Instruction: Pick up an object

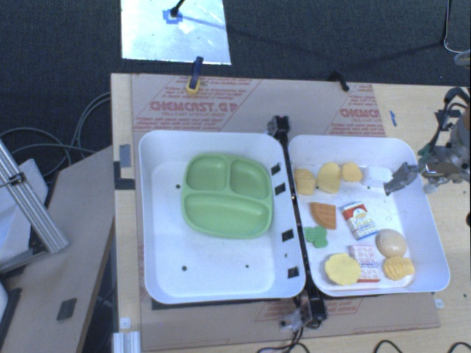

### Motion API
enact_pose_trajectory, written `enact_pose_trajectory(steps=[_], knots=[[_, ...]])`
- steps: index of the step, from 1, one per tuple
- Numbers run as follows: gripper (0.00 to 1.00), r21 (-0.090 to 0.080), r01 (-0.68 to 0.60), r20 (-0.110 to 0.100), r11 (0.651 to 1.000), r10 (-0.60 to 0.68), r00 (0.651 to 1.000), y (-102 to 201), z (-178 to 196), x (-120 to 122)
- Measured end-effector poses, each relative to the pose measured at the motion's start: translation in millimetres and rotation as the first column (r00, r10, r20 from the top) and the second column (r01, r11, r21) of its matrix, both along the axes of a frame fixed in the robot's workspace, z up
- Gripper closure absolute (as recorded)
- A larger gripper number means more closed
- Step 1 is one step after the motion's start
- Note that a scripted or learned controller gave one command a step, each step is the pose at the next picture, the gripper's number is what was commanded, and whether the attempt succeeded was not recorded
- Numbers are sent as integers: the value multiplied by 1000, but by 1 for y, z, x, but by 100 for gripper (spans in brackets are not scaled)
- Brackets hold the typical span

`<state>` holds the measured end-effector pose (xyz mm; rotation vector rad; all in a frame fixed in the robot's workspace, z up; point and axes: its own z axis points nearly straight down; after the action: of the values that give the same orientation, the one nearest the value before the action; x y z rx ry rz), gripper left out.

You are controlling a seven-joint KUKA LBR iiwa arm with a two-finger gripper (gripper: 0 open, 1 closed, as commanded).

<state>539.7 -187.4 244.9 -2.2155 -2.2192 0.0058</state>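
Note:
My gripper (414, 180) hangs over the right rim of the right bin (434, 241), its two fingers spread apart with nothing between them. Several toy foods lie in this bin. Three yellow pieces (328, 176) sit in a row at the back left. An orange wedge (323, 214) and a red-and-white carton (359, 220) are in the middle. A beige egg (391, 242), a yellow disc (342, 268), a red-and-white packet (364, 262) and a ridged yellow piece (398, 268) lie along the front. A small green piece (316, 236) lies by the left wall.
The left bin (158, 219) holds a green divided plate (227, 195). A black divider with clips (291, 219) runs between the bins. A grey metal sheet (175, 20) lies beyond the bench, and cables trail at the left.

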Motion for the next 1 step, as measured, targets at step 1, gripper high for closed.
enact_pose_trajectory(steps=[1], knots=[[0,-2,-2,7,1000,2,1000,0,4,2]])
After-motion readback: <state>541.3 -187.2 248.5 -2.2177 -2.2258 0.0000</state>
